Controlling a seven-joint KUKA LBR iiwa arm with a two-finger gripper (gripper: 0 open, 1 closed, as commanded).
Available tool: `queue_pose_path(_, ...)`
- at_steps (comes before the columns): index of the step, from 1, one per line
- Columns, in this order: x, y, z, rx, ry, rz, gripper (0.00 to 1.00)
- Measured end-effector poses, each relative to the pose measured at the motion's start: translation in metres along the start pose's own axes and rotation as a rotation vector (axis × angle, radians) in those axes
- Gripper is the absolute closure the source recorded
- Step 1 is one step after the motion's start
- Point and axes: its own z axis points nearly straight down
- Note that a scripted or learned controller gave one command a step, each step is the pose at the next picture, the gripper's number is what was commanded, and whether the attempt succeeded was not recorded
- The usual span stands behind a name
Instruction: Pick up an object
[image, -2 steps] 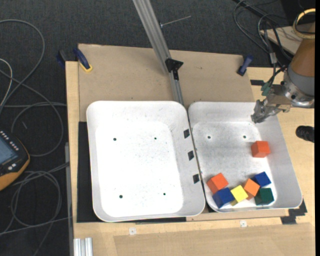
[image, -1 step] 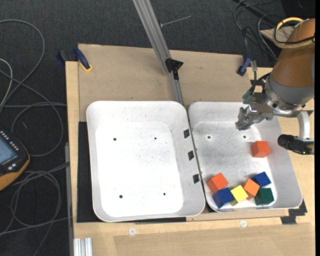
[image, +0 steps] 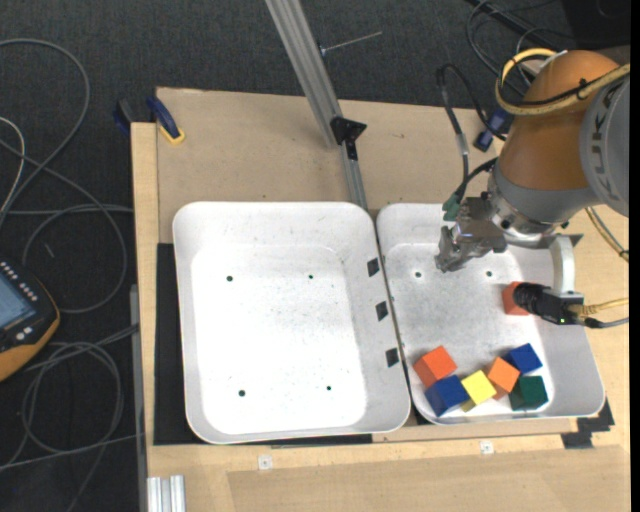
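Several coloured blocks lie in the right bin (image: 400, 250). An orange block (image: 435, 363), a blue block (image: 448, 394), a yellow block (image: 478, 386), a second orange block (image: 503, 374), a second blue block (image: 523, 357) and a green block (image: 529, 392) cluster along its near edge. A red block (image: 514, 298) sits at the bin's right side, partly hidden by a black part of the arm. My gripper (image: 452, 255) hangs over the far half of the right bin, well apart from the cluster and left of the red block. Nothing shows under it but bare bin floor.
The left bin (image: 270, 310) stands beside the right one, joined by black clips along the shared rim. A slanted metal post (image: 320, 90) rises behind the bins. Cables and a handheld device (image: 20, 310) lie on the floor to the left.
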Motion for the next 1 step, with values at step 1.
queue_pose_path(1,0.047,-0.0049,-0.004,-0.002,-0.001,0.0,1.0)
